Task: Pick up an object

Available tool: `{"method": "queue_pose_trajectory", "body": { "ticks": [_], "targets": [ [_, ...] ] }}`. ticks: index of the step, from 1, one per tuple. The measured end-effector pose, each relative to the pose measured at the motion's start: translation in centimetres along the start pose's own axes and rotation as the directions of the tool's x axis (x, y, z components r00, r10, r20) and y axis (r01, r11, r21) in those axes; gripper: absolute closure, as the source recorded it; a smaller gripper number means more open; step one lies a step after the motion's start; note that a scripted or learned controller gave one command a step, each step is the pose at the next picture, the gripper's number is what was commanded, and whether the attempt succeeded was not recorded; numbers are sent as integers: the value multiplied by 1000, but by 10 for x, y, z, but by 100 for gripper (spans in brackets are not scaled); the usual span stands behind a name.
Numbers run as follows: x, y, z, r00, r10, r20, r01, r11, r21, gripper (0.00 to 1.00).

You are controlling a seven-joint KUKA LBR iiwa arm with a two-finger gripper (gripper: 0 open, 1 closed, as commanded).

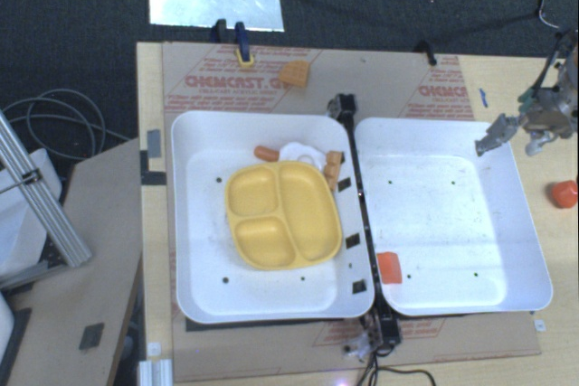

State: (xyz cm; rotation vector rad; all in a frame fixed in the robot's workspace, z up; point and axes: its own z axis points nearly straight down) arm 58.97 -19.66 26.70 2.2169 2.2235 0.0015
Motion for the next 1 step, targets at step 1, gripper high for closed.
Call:
{"method": "queue_pose_trajectory", "body": {
  "ticks": [1],
  "targets": [
    [76, -31, -180, 1000, -9, 1, 9, 1000, -17, 0]
  ]
}}
